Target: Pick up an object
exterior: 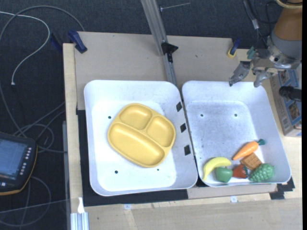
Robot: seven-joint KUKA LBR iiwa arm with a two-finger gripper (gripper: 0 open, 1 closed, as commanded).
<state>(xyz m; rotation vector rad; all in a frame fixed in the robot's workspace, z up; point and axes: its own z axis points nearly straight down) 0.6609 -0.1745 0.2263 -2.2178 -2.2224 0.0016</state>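
Note:
My gripper (249, 77) hangs over the far right rim of the right bin (216, 123), its two fingers spread apart with nothing between them. Toy food lies in that bin's near right corner: an orange carrot (246, 150), a yellow banana (214, 165), a green apple (223, 174), a red piece (239, 171), a brown block (251, 161) and a green bunch of grapes (262, 172). All of these sit well below the gripper in the view, apart from it.
The left bin (96, 128) holds a yellow divided plate (141, 134). A metal pole (158, 28) slants up from between the bins. Blue clamps (76, 41) grip the bench's far edge. Cables and a handheld pendant (14, 162) lie off the bench at left.

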